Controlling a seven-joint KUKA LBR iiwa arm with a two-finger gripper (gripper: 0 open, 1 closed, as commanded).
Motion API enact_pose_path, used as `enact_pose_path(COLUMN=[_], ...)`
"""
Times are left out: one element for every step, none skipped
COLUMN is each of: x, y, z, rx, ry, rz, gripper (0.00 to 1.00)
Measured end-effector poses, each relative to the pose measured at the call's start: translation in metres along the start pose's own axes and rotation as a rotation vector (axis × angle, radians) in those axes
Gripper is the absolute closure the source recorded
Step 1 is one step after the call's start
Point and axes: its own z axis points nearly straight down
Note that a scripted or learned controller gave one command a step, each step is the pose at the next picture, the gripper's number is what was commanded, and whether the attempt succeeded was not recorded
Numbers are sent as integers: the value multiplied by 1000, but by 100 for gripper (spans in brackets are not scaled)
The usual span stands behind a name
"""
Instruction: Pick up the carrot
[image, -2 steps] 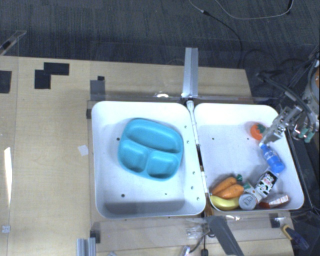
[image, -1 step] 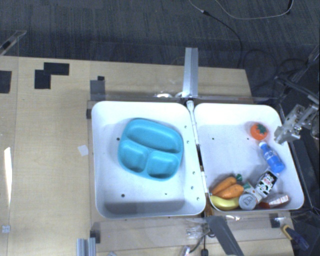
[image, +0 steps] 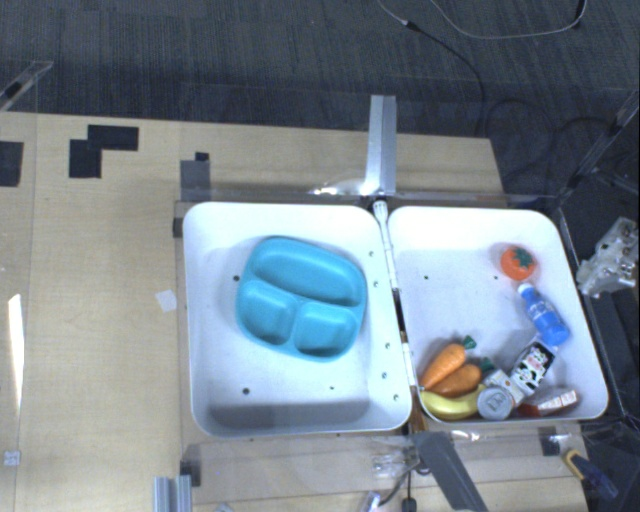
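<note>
The orange plastic toy carrot, well apart from your hand, looks light, stiff and slick. Pinch its thick middle. I cannot tell whether the hand is apart or together.

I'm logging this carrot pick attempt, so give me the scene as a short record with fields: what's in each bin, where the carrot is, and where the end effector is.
left bin: blue divided plate
right bin: carrot, banana, tomato, blue bottle, small can, small packages
carrot: near-left corner of right bin, leafy end pointing away from the corner
carrot neighbours: banana just in front, touching; small can beside the banana
tomato: far right, apart from the pile
blue bottle: lying along right wall
end effector: outside right bin, past its right wall, away from carrot
</note>
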Motion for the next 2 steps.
enact_pose_path(x=[-11, 1], y=[-32, 68], z=[21, 84], rx=[1, -2], ry=[1, 1], rz=[-244, -88], gripper=[100, 100])
